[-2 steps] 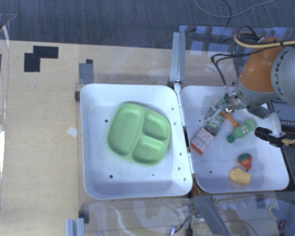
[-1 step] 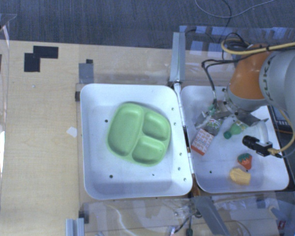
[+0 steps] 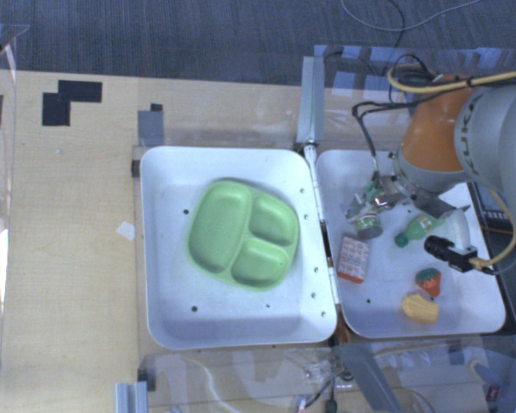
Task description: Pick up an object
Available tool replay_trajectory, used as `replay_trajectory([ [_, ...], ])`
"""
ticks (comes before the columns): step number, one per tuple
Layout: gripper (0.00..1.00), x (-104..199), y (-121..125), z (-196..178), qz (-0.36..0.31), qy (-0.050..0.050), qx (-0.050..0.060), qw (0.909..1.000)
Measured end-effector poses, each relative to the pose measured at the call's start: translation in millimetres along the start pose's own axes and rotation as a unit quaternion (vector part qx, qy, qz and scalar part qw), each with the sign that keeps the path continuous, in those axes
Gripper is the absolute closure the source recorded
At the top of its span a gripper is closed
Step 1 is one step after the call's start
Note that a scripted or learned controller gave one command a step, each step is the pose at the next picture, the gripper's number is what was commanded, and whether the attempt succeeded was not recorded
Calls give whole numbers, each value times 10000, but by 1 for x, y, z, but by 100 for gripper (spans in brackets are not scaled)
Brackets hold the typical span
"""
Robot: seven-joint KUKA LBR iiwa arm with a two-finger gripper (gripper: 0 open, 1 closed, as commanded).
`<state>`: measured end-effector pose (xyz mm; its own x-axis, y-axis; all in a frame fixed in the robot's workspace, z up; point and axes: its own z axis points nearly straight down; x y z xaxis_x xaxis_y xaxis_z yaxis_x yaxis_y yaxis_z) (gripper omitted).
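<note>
From the 1 overhead camera, a pale wooden tabletop (image 3: 69, 256) carries 2 shallow white bins side by side. The left bin (image 3: 168, 312) holds 1 thing: a green tray with 3 compartments (image 3: 242, 234), lying flat near its middle.

The right bin (image 3: 370, 312) holds 5 loose things. 1 small red-and-white packet (image 3: 353, 258) lies flat near the bin's left wall. 1 grey, crumpled-looking object (image 3: 366, 223) sits just above the packet, right under the tool. 1 green bottle (image 3: 415, 229) lies on its side, tilted, to the right of the grey object. 1 small red item with a green top (image 3: 428, 281) sits lower right, and 1 yellow item (image 3: 420, 308) lies just below it, near the front wall.

The 1 grey arm (image 3: 499, 140), with its orange band (image 3: 434, 136), reaches in from the right over the right bin. Its tool (image 3: 377, 198) hangs low over the grey object, close to or touching it; whether the tool is apart or together cannot be told, as the metal parts blur together.

2 black marks (image 3: 69, 100) sit on the tabletop's far left.
</note>
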<state>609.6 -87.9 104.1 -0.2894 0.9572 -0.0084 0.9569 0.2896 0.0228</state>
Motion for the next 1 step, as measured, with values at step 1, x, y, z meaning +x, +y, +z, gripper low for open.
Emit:
replay_trajectory([
  [1, 100, 48, -8, -101, -135, 34, 81, 9999],
])
